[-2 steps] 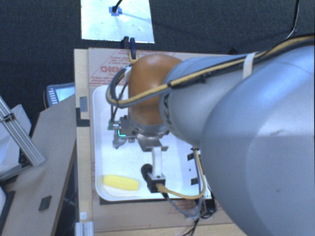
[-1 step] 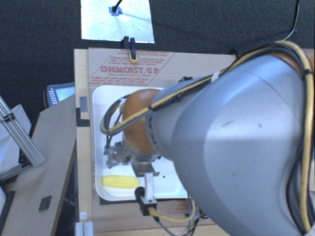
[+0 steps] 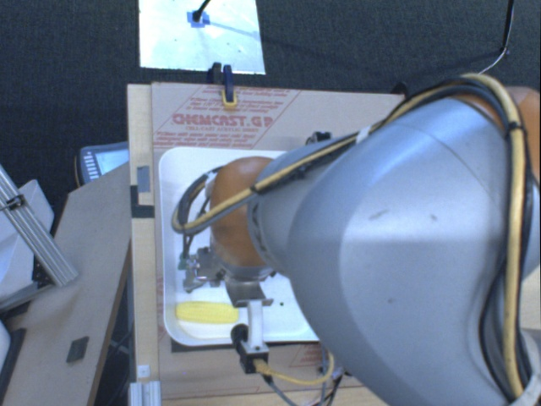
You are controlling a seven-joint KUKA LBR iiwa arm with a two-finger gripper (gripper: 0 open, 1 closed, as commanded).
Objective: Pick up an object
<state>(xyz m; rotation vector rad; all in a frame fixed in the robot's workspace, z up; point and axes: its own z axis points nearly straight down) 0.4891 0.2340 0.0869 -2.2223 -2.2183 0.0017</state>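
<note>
Yellow object (image 3: 205,313) lying flat just below my gripper (image 3: 200,271) in the view, white bin (image 3: 173,176) around both, how wide the gripper stands I cannot tell, grey arm (image 3: 406,252) looming to its right.

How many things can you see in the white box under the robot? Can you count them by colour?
Yellow thing: 1
Total: 1 that shows in the bin. The arm covers much of it, so there may be more underneath.
</note>
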